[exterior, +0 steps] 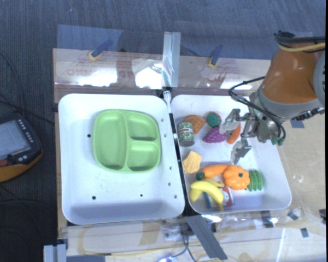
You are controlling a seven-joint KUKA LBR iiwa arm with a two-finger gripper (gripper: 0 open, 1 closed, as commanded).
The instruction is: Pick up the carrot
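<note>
I have the gripper (236,138) wide open around the carrot (235,132) — the grasp step — next I close, then lift.

I see the scene evenly and brightly lit from overhead, with the 2 white bins (71,162) close to washed out. The strongest glare sits on the clear plastic sheet (120,72) just behind the bins, where white patches hide its surface. More small highlights glint on the tape (246,222) along the counter's front edge. Shadows are soft and short: a faint one rings the green tray (126,141) inside the left bin. The overall picture is slightly soft and grainy, and the pincer (236,138) looks a little blurred against the right bin. The carpet (153,10) behind the bins reads darker, its texture smeared.
</note>
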